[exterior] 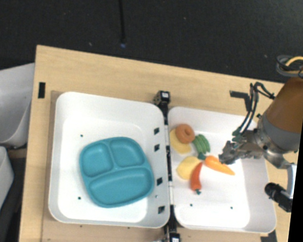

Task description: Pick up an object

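Gripper closure cannot be told, as it is poised low in the right bin. Just beneath and slightly right of it, the carrot is seen, its long axis running left-right, seemingly touching.

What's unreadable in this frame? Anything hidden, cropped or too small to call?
- Gripper: a dark, small shape over the thick end of the carrot; contact or grip on it cannot be told.
- Arm: cut off by the right side of the camera view.
- Yellow pieces: partly covered by the brown ring and red pepper; what they are is unclear.
- Green vegetable: too small to identify.
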Robot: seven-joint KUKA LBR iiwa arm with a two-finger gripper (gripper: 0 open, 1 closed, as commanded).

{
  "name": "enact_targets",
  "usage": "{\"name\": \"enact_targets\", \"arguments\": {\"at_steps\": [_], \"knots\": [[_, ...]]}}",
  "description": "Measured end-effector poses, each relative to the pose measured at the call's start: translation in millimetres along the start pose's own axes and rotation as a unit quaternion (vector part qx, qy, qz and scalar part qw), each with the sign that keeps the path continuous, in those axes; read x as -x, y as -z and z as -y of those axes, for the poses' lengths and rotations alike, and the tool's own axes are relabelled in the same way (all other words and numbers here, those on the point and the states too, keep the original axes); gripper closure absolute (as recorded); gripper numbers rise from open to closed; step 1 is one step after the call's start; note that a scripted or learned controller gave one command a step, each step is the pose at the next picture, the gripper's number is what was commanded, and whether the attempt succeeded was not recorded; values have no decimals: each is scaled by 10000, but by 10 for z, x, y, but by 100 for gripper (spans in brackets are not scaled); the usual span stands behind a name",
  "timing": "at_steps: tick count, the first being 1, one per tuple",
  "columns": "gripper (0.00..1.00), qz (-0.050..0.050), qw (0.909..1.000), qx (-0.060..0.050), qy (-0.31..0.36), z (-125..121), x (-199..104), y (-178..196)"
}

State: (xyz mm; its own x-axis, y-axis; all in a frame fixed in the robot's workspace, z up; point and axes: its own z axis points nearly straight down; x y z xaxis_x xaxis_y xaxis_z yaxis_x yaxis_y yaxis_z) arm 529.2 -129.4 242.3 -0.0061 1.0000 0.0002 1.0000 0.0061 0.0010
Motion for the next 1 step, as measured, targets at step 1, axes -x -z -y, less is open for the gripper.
{"name": "enact_targets", "arguments": {"at_steps": [1], "knots": [[100,-4,10000,0,2,-32,-499,-98]]}}
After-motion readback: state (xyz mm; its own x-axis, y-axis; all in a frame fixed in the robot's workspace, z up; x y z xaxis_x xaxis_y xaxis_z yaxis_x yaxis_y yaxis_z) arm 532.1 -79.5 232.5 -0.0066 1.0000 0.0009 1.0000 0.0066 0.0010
